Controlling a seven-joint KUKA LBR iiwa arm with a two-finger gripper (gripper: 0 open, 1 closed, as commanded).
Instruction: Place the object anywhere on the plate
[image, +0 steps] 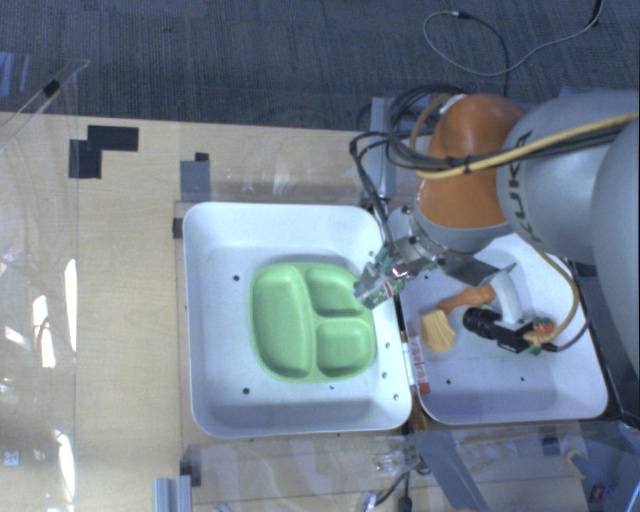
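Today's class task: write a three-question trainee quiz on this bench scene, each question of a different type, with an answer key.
1. Multiple choice: how many compartments does the green plate have? A two, B three, C four.
2. True or false: the brush with the orange handle lies on the plate.
3. Fill in: in the camera view, the gripper is by the plate's ____ edge (left or right).

Key: 1 B. 2 False; it lies in the right bin. 3 right.
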